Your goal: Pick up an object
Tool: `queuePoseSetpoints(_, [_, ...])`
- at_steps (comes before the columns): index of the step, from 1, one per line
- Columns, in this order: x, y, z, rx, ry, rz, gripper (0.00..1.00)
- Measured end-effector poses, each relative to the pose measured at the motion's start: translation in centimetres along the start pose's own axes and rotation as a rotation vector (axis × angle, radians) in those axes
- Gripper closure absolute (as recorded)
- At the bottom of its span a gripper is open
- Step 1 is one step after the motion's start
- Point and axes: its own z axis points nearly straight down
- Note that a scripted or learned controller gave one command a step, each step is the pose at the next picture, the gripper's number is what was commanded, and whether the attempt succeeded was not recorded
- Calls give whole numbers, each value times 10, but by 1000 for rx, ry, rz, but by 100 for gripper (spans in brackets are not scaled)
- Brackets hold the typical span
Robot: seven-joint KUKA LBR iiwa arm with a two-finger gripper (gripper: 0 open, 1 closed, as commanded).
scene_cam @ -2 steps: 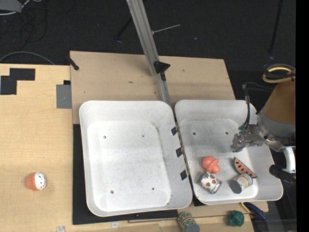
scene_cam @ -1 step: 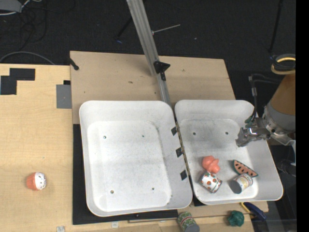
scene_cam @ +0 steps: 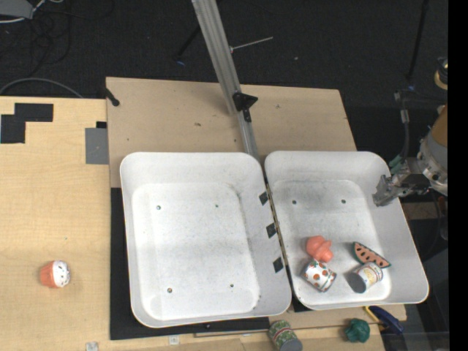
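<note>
in the camera view, the end effector (scene_cam: 386, 190) sits at the right rim of the right bin (scene_cam: 322, 168), near its upper right corner, and nothing is seen between its parts. it is small and dark here, so i cannot tell how it is set.

the things to pick lie together in the lower part of the same bin: a pink toy (scene_cam: 319, 248), a white cup with red dots (scene_cam: 319, 275) just below it and touching it, a small can (scene_cam: 365, 277) lying on its side, and a watermelon slice toy (scene_cam: 371, 254) just above the can. the slice has its long axis going from upper left to lower right.

from the end effector, this group lies down and a little to the left in the view; the slice and the can are the nearest. i judge the next move must travel that way and then descend. the left bin (scene_cam: 139, 196) carries no object.
</note>
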Motion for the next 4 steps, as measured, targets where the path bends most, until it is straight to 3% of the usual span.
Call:
queuePoseSetpoints(1, [-1,0,-19,3,1,-1,100])
queuePoseSetpoints(3, [103,-22,-9,9,5,-3,100])
queuePoseSetpoints(4, [153,-16,-12,7,4,-4,100])
